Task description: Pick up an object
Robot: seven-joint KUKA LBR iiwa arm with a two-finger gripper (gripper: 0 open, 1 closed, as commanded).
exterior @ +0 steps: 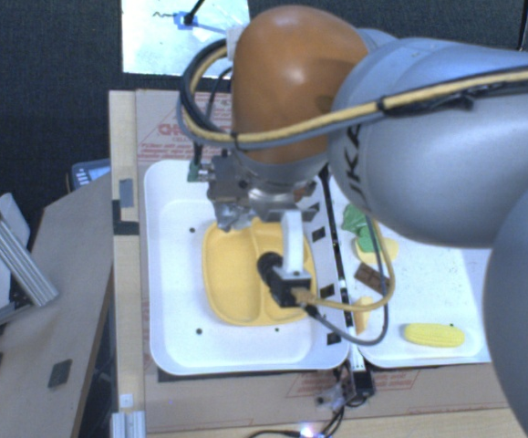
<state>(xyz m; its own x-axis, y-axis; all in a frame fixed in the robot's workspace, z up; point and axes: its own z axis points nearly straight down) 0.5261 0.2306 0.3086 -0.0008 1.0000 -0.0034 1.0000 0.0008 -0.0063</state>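
A yellow divided plate [232, 281] lies in the left white bin [177, 336]. My gripper [234, 213] hangs low over the plate's far edge, under the orange wrist band. The arm hides the bin's far side and much of the plate's right half. In the right bin [428, 354] a yellow corn cob [435, 336] lies near the front edge. A green item [362, 226] and a small brown piece [370, 277] lie at that bin's left side, partly behind the arm.
The ridge between the two bins [336, 336] runs just right of the plate. A cardboard sheet [159, 126] lies under the bins at the back. White bin floor shows left of and in front of the plate.
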